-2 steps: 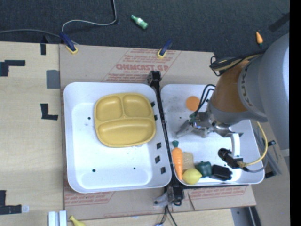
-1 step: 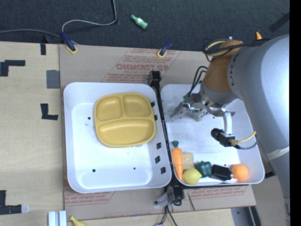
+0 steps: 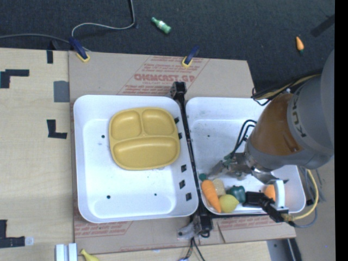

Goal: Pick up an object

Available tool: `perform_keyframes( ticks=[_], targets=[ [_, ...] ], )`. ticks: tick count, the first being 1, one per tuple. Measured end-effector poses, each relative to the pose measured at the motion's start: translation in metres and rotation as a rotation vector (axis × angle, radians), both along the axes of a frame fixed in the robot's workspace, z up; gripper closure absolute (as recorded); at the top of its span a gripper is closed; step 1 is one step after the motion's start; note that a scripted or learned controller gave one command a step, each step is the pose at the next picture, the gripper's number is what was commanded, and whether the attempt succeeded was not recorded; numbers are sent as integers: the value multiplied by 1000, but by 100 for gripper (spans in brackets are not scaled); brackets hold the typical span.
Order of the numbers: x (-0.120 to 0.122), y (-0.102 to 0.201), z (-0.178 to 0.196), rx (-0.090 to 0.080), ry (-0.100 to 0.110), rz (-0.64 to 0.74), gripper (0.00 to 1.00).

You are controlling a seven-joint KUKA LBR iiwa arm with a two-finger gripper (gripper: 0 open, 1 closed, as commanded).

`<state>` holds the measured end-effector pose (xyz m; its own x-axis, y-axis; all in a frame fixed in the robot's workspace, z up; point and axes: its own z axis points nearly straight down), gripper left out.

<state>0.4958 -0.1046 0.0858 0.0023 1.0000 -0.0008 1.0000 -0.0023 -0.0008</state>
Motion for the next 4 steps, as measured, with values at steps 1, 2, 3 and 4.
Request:
perform_keyframes(
  ticks=[1,2,3,4],
  targets=[
    [-9,-61,1,-2,-5,1,0],
    [-9,-61,10,-3,-6,1,100],
    [-9,-61,10,-2,-6,1,0],
    [-12,4,33,3,1,5,0]
  ],
)
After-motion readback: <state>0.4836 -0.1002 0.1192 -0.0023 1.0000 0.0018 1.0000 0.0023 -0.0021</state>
